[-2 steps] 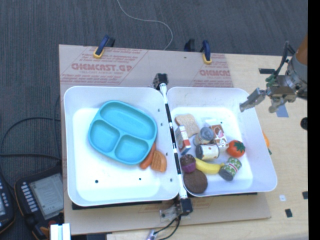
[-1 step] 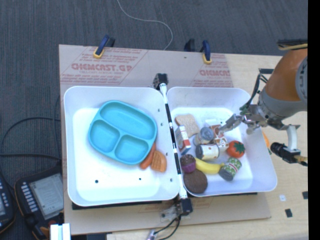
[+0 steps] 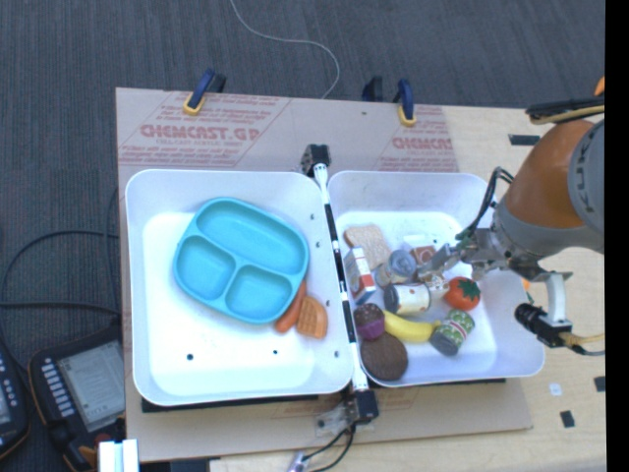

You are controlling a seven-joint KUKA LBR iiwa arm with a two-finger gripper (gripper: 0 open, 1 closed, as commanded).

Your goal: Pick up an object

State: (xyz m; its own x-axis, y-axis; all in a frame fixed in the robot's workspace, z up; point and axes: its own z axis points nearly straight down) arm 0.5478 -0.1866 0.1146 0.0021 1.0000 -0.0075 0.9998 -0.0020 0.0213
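Note:
My gripper point(image 3: 449, 261) hangs low over the middle of the right bin point(image 3: 511, 357), reaching in from the right. Just left of it lie a small brown can point(image 3: 425, 255) and a grey round piece point(image 3: 401, 262). Below it are a red tomato point(image 3: 462, 294) and a white cylinder point(image 3: 414, 299) lying on its side. Around them sit a bread slice point(image 3: 366, 236), a red-and-white box point(image 3: 362, 274), a banana point(image 3: 409, 328), a green can point(image 3: 452, 333), a purple fruit point(image 3: 369, 319) and a dark brown round item point(image 3: 385, 358). Nothing visibly sits in the gripper.
The left bin point(image 3: 157, 362) holds a blue divided plate point(image 3: 241, 260) with two orange food pieces point(image 3: 305, 316) at its lower right. A divider rail point(image 3: 334, 254) runs between the bins. Cables lie by the arm at the right bin's edge point(image 3: 550, 327).

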